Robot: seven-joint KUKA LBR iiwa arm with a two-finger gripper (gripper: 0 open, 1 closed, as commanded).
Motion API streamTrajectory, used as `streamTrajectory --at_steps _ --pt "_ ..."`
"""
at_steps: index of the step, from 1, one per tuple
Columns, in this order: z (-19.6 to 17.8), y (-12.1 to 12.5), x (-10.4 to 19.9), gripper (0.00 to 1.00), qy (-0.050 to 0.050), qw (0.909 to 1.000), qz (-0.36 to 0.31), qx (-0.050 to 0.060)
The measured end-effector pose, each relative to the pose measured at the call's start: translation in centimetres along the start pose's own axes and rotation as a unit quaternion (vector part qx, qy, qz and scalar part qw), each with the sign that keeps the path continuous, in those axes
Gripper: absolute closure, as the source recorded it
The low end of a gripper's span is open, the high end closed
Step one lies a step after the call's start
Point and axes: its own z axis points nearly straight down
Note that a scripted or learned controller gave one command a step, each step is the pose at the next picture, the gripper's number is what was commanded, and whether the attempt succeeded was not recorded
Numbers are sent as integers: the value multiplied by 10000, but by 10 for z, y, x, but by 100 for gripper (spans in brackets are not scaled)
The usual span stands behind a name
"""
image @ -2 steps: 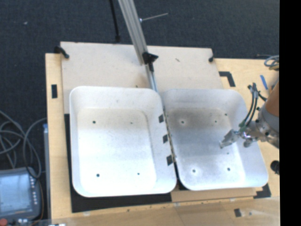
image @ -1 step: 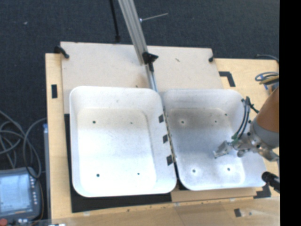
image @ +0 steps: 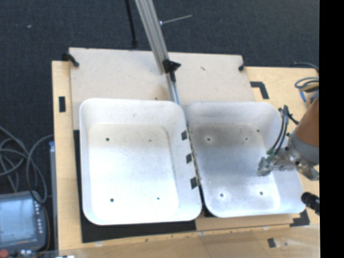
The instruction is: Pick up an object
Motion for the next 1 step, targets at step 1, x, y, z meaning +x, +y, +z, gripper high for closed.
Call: streamTrajectory --at_steps 1 --pt "-62 -3 -5 100 -14 10000 -27 -6"
